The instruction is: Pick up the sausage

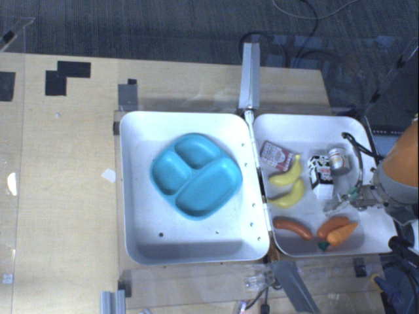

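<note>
The sausage is a reddish-brown link lying flat near the front edge of the right bin, towards its left corner. My gripper hangs over the right half of that bin, to the right of the sausage and slightly behind it, just above an orange carrot. A clear gap separates the gripper from the sausage. Nothing is visibly held.
Two yellow bananas lie behind the sausage. A reddish packet, a black-and-white carton and a silver can sit further back. The left bin holds a blue divided plate. Cables trail by the arm.
</note>
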`<state>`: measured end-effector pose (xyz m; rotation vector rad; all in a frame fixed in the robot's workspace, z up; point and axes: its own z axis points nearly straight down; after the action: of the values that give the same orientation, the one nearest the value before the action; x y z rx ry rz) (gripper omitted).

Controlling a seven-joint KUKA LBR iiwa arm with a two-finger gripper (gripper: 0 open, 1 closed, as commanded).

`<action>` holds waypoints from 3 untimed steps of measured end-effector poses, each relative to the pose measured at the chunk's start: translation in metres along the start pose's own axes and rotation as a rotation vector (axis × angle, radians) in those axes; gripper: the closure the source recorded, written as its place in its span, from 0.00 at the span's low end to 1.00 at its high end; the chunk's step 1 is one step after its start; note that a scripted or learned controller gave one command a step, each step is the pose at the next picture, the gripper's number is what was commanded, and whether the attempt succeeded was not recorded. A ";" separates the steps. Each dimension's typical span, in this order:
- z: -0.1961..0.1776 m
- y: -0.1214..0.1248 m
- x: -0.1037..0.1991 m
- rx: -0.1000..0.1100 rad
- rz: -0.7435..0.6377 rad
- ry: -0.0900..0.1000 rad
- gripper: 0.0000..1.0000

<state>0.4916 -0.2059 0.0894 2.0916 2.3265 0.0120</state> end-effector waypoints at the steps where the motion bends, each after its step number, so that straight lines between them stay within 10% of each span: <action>1: 0.000 0.000 0.000 0.000 -0.007 0.000 0.00; 3: 0.000 0.000 0.000 -0.001 -0.023 0.000 0.00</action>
<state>0.4917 -0.2062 0.0894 2.0646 2.3493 0.0123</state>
